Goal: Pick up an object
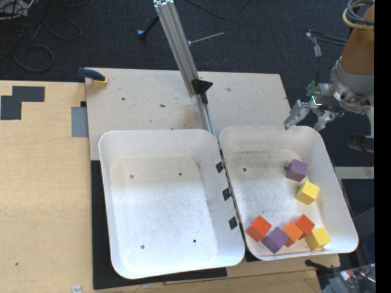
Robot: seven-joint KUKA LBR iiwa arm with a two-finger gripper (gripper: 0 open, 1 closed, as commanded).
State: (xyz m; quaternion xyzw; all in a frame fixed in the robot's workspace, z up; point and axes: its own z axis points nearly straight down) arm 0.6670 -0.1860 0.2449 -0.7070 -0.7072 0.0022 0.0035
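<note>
Blocks are what you have to pick from, and all seven lie in the right bin (342, 191). A purple block (297, 170) sits highest, near the bin's right wall, with a yellow block (308, 192) just below it. The rest crowd the bin's near right corner: an orange block (259, 227) furthest left, a second purple block (275, 239) beside it, then a small orange block (292, 232), a red-orange block (305, 223) and a second yellow block (317, 238) against the near wall (several of these touch, though you cannot tell exactly which).

Your gripper (306, 116) hangs above the far right corner of that bin, over its rim and well apart from every block. Its two fingers (295, 115) are spread wide and nothing lies between them. The grey arm (354, 78) reaches in from the right.

Beside it, the left bin (110, 163) meets the right bin along a shared edge marked by small black clips (226, 194). Beyond both bins, on the bench's far edge, a slanted metal post (180, 47) rises from a black bracket, and a small blue and yellow clamp (93, 75) lies at the bench's far left corner.
</note>
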